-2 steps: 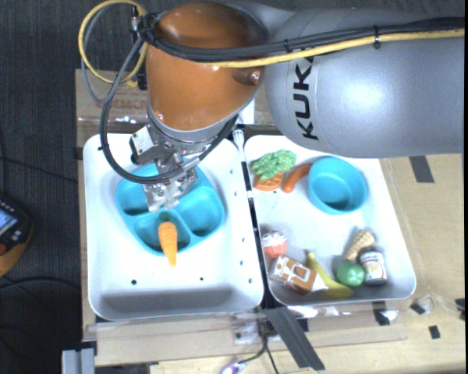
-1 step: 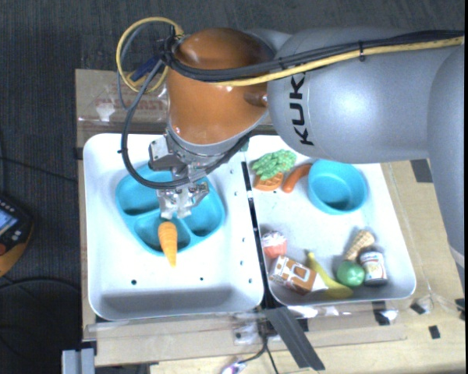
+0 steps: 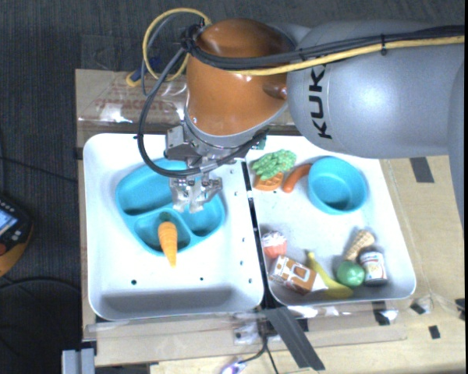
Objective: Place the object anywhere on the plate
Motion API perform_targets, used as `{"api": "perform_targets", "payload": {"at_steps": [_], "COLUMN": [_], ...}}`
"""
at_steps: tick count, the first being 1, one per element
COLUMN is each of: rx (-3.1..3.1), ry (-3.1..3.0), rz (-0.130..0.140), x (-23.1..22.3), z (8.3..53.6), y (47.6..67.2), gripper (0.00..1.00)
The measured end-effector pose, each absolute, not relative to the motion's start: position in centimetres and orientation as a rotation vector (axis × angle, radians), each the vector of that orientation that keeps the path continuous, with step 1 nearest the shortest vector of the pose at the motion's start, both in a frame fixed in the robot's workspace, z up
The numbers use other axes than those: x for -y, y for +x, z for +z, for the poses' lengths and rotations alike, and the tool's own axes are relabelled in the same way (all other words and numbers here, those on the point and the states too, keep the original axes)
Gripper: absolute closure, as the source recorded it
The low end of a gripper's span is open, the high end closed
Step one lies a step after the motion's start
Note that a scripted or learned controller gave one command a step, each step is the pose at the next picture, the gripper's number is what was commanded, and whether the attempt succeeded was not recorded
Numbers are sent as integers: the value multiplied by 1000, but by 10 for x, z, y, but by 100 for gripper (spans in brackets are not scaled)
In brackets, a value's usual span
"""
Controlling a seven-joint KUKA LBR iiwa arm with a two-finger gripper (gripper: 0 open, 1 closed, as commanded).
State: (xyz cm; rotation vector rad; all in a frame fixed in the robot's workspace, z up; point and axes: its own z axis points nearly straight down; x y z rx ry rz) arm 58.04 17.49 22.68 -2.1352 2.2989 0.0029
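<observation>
Looming over the left bin (image 3: 101, 287), the arm hangs its gripper (image 3: 193, 201) above the blue divided plate (image 3: 136, 189); whether its jaws stand apart, I cannot tell. The carrot (image 3: 168, 241) lies in the plate's lower compartment, below the gripper. It looks light, stiff, smooth plastic, best pinched across its thick upper end.

Single fixed camera above bench, looking down at slant; both white bins (image 3: 101, 287) in frame, arm (image 3: 374, 92) near lens.
</observation>
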Motion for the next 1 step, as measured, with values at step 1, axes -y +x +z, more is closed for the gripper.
{"api": "perform_targets", "payload": {"at_steps": [1], "rx": [-2102], "ry": [-2331], "rz": [2], "x": [-175], "z": [195], "y": [609], "gripper": [100]}}
